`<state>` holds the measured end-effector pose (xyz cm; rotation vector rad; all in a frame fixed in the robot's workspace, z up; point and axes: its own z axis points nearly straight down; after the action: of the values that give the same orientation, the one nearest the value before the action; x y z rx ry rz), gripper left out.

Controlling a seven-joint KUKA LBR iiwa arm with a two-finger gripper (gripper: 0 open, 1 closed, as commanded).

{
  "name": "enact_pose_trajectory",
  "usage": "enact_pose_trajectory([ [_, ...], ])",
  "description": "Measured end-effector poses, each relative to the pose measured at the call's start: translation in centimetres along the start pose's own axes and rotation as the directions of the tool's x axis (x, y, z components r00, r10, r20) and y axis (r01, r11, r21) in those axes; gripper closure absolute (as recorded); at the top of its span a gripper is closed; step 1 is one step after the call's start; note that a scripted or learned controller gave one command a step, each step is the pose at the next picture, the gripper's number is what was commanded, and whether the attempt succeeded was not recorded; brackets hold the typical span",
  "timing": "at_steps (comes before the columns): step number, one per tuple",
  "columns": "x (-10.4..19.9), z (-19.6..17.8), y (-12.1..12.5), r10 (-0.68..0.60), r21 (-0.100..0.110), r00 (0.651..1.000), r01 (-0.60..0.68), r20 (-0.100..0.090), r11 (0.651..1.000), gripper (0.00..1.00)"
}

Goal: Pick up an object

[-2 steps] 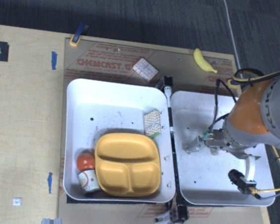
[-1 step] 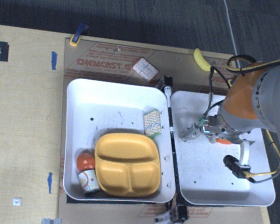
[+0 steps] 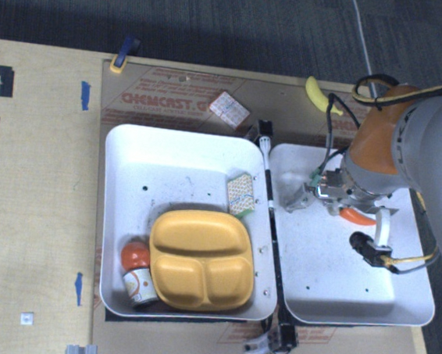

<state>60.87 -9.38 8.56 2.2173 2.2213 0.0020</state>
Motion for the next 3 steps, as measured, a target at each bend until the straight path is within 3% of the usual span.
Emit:
enact_pose_trajectory([
  [1, -0.9, 0.0, 3.0, 0.0, 0.0, 1.0, 0.0, 0.0, 1.0, 0.0],
  [2, 0.0, 0.0, 2.3, 0.0, 0.004, 1.0, 0.0, -0.001, 1.0, 0.0],
  [3, -1.1, 0.0, -3.8, 0.002, 0.002, 1.0, -0.002, -0.001, 1.0, 0.0],
])
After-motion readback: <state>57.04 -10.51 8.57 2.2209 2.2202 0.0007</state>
